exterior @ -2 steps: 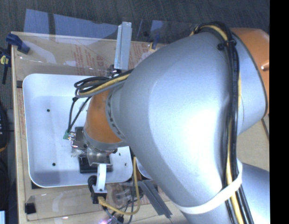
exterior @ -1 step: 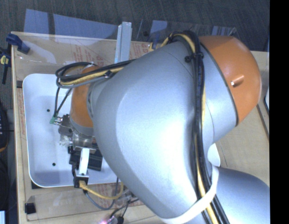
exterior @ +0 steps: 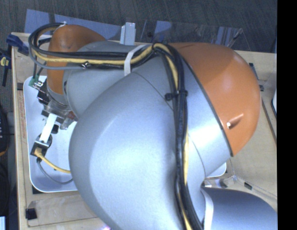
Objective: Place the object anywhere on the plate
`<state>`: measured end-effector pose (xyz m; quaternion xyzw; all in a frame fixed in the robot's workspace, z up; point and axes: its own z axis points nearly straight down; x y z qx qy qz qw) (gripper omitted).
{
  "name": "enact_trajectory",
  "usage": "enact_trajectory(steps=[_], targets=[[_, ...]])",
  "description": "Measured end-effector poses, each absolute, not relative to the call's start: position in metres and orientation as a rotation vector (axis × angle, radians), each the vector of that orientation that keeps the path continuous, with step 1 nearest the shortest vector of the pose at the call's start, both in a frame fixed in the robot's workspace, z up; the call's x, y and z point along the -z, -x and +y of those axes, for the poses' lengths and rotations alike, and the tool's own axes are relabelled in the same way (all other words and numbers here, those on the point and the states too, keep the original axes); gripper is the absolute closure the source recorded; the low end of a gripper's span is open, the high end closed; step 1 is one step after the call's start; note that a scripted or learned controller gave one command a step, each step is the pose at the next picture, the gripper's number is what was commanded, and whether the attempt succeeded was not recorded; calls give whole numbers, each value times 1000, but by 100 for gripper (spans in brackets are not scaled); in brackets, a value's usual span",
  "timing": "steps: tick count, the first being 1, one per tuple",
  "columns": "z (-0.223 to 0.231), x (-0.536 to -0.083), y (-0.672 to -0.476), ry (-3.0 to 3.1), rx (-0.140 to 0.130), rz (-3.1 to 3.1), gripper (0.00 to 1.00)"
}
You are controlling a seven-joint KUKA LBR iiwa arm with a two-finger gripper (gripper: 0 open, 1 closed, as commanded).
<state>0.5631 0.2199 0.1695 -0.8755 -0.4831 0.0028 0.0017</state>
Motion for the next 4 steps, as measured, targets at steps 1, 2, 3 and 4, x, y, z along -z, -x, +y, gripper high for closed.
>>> enact_trajectory(steps=[1,2,3,4], targets=[[193,-199,-564,2218,-11,-2216,100],[171,-168,-624,2300,-9,-2135,100],[102,-123,-653,2399,-22,-2013,100],[117,-92,-652,2541,-31,-1822,100]])
